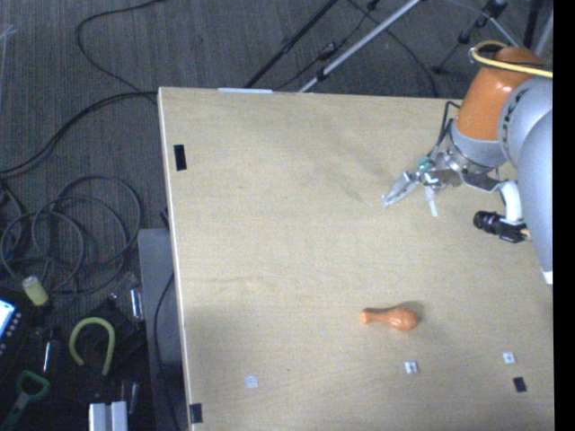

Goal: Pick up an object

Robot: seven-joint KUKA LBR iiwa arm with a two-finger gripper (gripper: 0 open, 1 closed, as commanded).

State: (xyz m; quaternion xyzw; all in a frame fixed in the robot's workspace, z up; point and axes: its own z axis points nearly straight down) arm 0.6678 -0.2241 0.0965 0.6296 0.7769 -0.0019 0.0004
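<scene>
A small orange object (pixel 391 318), shaped like a little gourd with a narrow neck to the left, lies on the tan board (pixel 287 241) toward the front. My gripper (pixel 411 206) hovers over the board's right part, well behind the orange object and slightly to its right. Its two thin fingers (pixel 395 193) are spread apart, one reaching left and one pointing down. It is open, with nothing between them. The grey arm with its orange band (pixel 492 99) comes in from the right.
Small black marks (pixel 180 157) and small white tags (pixel 411 366) dot the board. Cables (pixel 72 223) and tools lie on the floor to the left. Tripod legs (pixel 386 21) stand behind the board's far edge.
</scene>
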